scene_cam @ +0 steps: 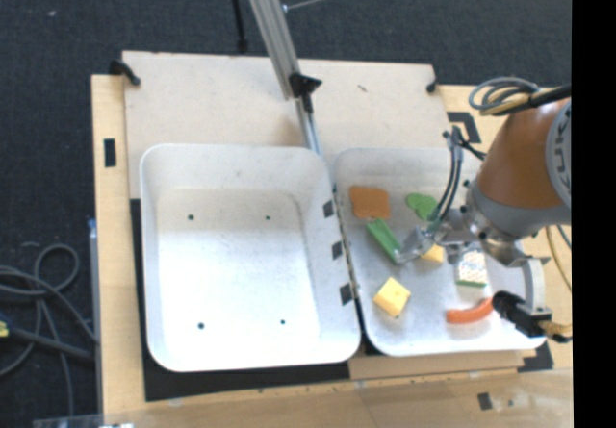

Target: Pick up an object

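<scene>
Start at the left of the frame: the left bin (pixel 241 253) on the bench (pixel 221 94) gives you nothing to take hold of, so your work is all in the right bin (pixel 385 171).

Just right of the divider, in the upper part of that bin, lies an orange-brown flat piece (pixel 370 201); it looks thin and stiff, hard to get under. Below it the green stick (pixel 382 238) lies at a slant. It is narrow and probably light and rigid, so you would take it across its short width near the middle. Lower still sits the yellow block (pixel 392 297), well apart from the rest; its chunky, flat sides look the easiest hold, and it should be light.

Near the middle of the bin the end effector (pixel 416 245) is low, just beside the green stick's lower end and a small yellow piece (pixel 433 254). I cannot tell how it is set or whether it grips anything.

Further right are a green leaf-shaped piece (pixel 421 204), a small printed box (pixel 472 269) and a red-orange curved piece (pixel 470 313), rounded and likely slippery.
</scene>
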Motion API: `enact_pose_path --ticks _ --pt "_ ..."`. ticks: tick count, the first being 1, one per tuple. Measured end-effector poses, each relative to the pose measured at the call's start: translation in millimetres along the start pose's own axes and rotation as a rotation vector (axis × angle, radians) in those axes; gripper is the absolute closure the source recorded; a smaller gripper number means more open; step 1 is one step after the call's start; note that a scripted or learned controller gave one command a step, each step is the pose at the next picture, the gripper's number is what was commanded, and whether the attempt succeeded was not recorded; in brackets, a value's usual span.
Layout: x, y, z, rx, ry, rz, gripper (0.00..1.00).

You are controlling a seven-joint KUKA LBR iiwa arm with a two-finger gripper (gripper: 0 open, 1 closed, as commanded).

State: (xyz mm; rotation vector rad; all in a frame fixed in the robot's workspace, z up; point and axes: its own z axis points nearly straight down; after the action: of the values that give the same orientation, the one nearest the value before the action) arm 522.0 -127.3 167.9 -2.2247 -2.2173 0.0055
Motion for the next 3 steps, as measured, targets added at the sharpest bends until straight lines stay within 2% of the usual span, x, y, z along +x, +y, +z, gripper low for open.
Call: enact_pose_path --ticks 1,2,3 --pt "-4.5 -10.2 55.8 0.002 0.001 -0.001 0.00" --pt "-6.8 -9.0 65.6 -0.006 -0.001 0.001 0.00" --pt "-6.1 -7.0 54.2 -0.012 0.002 0.005 1.00"
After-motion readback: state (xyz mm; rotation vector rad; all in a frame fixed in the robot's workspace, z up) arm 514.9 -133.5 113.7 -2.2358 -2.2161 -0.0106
